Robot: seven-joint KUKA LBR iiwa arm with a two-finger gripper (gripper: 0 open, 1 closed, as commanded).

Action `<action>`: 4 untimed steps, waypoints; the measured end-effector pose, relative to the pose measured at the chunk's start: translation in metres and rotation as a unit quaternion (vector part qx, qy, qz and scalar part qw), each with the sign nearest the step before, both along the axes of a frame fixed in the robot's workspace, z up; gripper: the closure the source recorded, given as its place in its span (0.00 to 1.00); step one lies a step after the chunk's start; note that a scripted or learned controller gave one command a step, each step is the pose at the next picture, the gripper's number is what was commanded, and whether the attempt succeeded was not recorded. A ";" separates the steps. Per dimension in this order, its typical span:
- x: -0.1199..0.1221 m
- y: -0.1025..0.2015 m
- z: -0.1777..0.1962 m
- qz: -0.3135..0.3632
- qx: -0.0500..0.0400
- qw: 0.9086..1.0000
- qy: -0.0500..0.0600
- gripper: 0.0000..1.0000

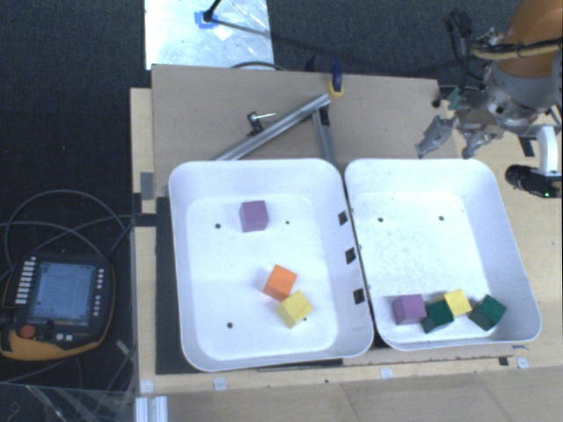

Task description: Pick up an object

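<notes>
My gripper [454, 142] hangs above the far edge of the right bin [422, 183], open, with nothing between its two fingers. In the left bin [198, 236] lie a purple cube [253, 215], an orange cube [280, 280] and a yellow cube [296, 309] touching the orange one. Along the near wall of the right bin sit a purple cube [408, 308], a dark green cube [436, 315], a small yellow cube [457, 301] and another dark green cube [487, 310]. All cubes are far from the gripper.
A metal bar and clamp [281, 123] lie on the cardboard behind the left bin. A teach pendant [57, 301] with cables rests on the floor at left. A shiny sheet [207, 20] lies at the back.
</notes>
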State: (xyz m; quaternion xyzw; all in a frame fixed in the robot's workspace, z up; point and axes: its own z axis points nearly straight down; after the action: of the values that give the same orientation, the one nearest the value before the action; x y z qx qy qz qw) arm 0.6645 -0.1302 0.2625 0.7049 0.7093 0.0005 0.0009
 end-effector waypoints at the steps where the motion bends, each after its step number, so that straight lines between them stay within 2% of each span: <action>1: 0.000 0.000 0.000 0.000 0.000 1.000 0.000 0.00; 2: 0.008 0.000 -0.059 0.000 0.000 1.000 0.003 0.00; 4: 0.005 0.010 -0.167 0.000 0.000 1.000 0.003 0.00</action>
State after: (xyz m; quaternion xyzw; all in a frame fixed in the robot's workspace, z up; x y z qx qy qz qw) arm 0.6697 -0.1201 0.0951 0.7052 0.7090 -0.0011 -0.0010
